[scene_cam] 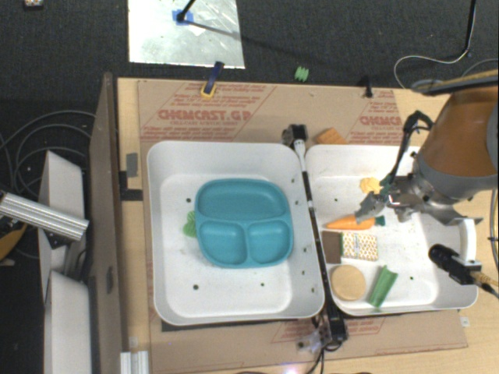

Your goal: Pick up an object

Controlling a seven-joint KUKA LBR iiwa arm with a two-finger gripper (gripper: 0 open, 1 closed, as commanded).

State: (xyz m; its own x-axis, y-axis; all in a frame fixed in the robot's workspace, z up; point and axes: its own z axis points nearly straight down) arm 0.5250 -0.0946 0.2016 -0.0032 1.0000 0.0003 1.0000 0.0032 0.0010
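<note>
My gripper hangs over the middle of the right bin, just above the right end of an orange carrot. A small yellow piece lies just behind the gripper. In front of the carrot sit a brown block and a patterned square packet. Nearer the front edge are a tan round disc and a green bar. I see nothing lifted off the bin floor.
The left bin holds a blue divided plate with a green item poking out at its left edge. An orange block lies on the cardboard behind the right bin. A black divider clip stands between the bins.
</note>
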